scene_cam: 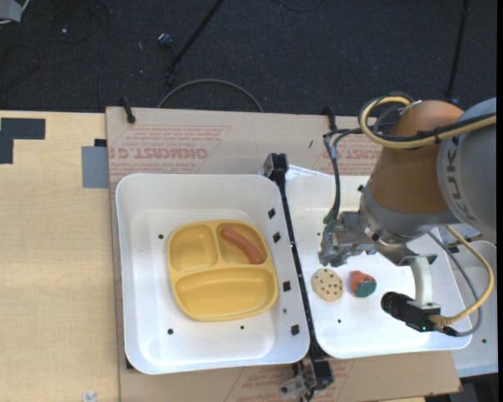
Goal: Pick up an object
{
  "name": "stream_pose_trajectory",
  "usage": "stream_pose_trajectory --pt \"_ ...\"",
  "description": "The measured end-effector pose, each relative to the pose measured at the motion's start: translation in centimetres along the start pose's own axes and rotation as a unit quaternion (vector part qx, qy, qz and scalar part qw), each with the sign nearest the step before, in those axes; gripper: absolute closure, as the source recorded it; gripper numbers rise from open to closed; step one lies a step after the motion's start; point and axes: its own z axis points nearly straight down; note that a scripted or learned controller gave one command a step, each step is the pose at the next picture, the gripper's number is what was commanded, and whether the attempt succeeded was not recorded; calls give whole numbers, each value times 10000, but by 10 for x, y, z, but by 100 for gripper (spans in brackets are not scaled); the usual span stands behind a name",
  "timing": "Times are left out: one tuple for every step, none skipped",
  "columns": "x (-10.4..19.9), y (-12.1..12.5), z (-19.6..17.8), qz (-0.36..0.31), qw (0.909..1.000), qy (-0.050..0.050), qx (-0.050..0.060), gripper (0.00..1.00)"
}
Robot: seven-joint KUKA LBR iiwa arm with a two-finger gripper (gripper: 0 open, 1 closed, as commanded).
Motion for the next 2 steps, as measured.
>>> stream_pose_trajectory --pt "51 5 -12 3 10000 -4 -9 100" --pt "110 16 -15 -4 10000 -4 -8 100"
